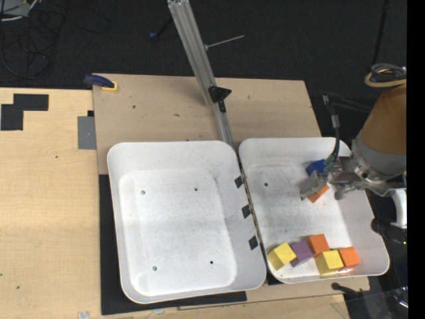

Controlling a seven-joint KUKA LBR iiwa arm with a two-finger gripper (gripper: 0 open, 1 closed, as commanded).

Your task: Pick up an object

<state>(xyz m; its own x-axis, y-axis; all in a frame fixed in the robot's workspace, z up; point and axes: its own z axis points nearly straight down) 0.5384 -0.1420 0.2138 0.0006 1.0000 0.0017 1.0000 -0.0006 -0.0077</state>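
My gripper [325, 185] hangs low over the upper right part of the right bin [279, 153]. A small orange block [320, 193] lies right at its tip, partly covered by it. A blue block [316, 167] sits just behind the gripper, close to it. Along the right bin's front edge lie a yellow block [282, 254], a purple block [302, 250], an orange block [319, 243], a second yellow block [329, 262] and another orange block [349, 257]. These front blocks are well clear of the gripper.
The left bin [126, 158] adjoins the right one, with black clips [246, 211] along the shared rim. A slanted metal rail [199, 62] rises behind the bins. The arm's orange band [388, 121] stands over the right bin's far right edge.
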